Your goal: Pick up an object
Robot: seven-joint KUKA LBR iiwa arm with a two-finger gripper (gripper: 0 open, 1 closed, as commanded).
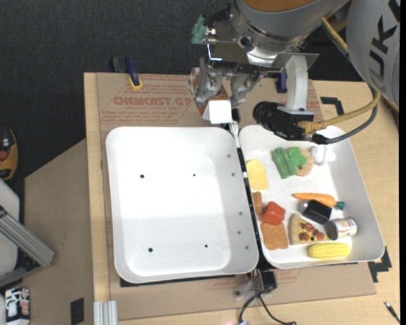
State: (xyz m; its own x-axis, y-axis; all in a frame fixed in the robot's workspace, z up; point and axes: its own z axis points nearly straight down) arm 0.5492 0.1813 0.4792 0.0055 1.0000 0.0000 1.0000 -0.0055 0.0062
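A brown board on the bench carries two white bins side by side. The arm reaches down over the far edge, between the bins, and its gripper hangs there; whether it is spread or closed I cannot tell. The toys lie in the right bin (the left bin has none): a carrot with its long axis across the bin, a corn cob along the near edge, a green piece near the far corner.

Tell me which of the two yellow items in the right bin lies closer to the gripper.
The pale yellow block by the bin's left wall, nearer the gripper; the corn cob lies at the bin's front edge.
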